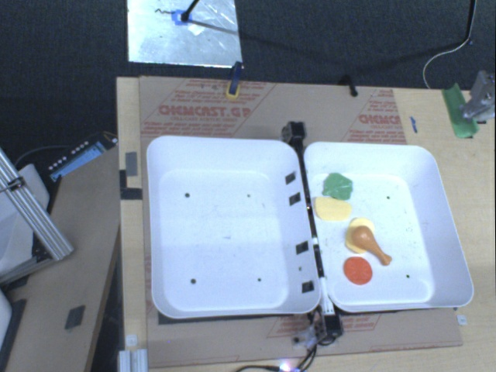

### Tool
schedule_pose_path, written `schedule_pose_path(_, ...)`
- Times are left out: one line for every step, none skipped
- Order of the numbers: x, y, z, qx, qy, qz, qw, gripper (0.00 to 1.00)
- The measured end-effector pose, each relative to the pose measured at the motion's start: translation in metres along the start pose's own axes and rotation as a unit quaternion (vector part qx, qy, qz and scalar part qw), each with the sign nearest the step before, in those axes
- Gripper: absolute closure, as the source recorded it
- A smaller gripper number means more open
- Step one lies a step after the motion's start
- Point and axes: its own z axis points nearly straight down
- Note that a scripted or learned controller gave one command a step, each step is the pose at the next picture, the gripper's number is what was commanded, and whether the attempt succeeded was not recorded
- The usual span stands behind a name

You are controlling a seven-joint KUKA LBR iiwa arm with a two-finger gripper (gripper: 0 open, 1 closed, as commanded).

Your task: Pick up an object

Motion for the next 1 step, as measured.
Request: schedule_pose_path(0.0636,-0.0131,0.0911,0.005,0.003,-0.008,1.0000,1.00)
